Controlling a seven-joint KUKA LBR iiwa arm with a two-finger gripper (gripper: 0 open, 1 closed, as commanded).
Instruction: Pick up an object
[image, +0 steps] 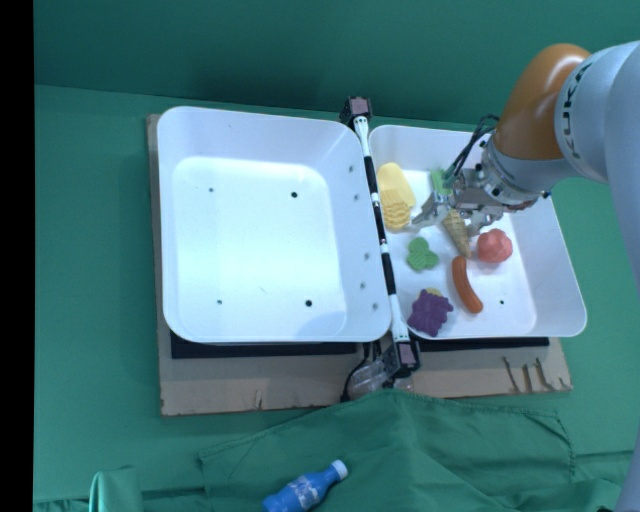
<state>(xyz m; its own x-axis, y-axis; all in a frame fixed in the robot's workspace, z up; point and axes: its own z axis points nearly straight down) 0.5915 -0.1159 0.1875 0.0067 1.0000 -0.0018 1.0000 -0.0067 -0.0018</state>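
At the bottom of the frame a small blue bottle (305, 488) lies on a rumpled green cloth (420, 455) that covers the table's near edge. Above it sits a cardboard sheet (215, 385) bearing the two white bins. The left bin (180, 210) takes up the middle left of the frame. In the right bin (560, 300), lowest in the frame, is a purple grape-bunch toy (430, 312), then an orange-red sausage-shaped toy (466, 284), a green leafy toy (422, 254) and a red round toy (494, 245). Higher up lie a yellow corn-cob toy (395, 195) by the divider and a tan cone-shaped toy (457, 231). The pincer (452, 203) hangs just over the cone's upper end, its fingers spread, pinching nothing visible; a small green piece (439, 180) shows beside it. The grey arm (590, 110) enters from the upper right.
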